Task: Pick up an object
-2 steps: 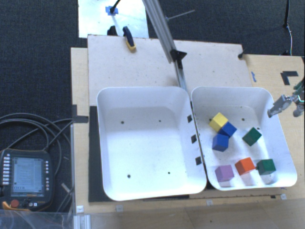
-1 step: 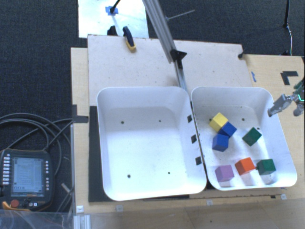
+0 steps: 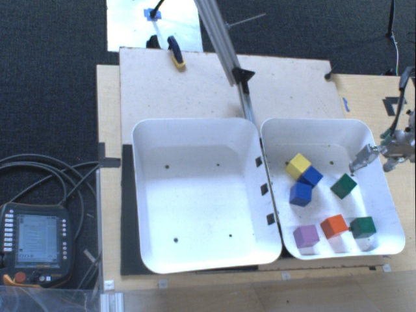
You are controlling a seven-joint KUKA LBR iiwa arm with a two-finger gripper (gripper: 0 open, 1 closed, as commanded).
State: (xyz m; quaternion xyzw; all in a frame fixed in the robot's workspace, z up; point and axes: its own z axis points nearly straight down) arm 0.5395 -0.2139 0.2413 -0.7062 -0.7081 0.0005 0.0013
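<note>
The right bin (image 3: 325, 130) holds several small cubes. A yellow cube (image 3: 298, 165) touches a blue cube (image 3: 312, 176), and a second blue cube (image 3: 300, 194) lies just below them. A dark green cube (image 3: 343, 186) sits tilted towards the right wall. Along the front lie a purple cube (image 3: 306, 235), an orange cube (image 3: 335, 225) and a green cube (image 3: 363, 226). My gripper (image 3: 377, 160) hangs over the bin's right rim, up and to the right of the dark green cube. Its fingers are spread, and there is nothing between them.
The left bin (image 3: 195, 135) stands beside the right one, their walls touching. A slanted metal pole (image 3: 221, 38) crosses the bench behind the bins. A teach pendant (image 3: 36, 242) with cables lies at the far left, off the bench.
</note>
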